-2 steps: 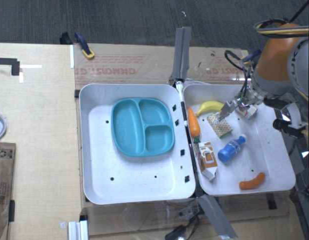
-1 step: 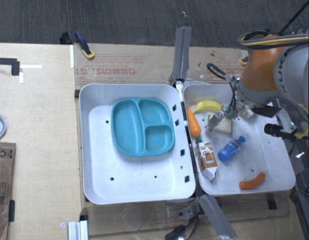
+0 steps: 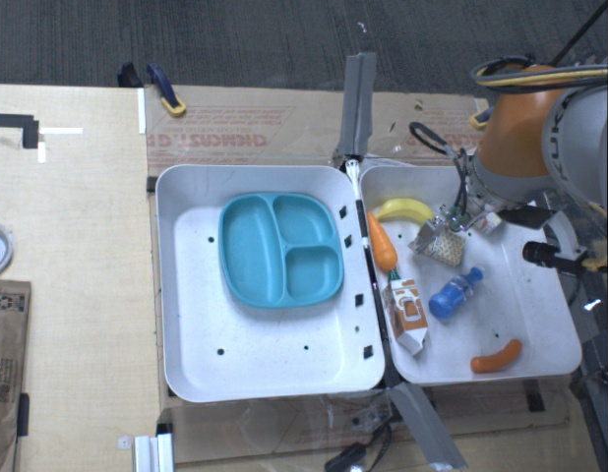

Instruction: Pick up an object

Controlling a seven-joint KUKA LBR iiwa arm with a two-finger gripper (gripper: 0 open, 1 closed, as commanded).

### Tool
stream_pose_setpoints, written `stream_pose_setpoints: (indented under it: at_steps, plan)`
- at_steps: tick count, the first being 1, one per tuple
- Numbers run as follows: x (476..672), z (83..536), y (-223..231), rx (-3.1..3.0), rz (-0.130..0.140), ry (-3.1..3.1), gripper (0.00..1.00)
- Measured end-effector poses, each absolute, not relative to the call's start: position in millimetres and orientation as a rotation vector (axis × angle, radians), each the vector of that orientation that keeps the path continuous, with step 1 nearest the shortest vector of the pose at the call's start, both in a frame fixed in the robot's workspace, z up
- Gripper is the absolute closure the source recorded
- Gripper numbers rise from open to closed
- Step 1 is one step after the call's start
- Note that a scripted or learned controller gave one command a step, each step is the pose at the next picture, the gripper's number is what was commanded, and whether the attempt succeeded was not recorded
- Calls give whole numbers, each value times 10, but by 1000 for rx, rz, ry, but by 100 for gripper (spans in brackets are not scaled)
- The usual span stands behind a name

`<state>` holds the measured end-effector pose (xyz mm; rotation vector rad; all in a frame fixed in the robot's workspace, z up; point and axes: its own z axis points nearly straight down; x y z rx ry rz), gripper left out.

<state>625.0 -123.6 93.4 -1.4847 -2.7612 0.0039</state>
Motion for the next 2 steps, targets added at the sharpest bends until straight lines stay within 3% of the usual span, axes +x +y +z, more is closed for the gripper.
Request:
stream_pose_setpoints:
  at_steps: [1, 2]
  plan:
    - [6251, 986, -1248, -1487, 6, -2756, 100]
    - [5953, 2313, -436, -1338, 0, -2845, 100]
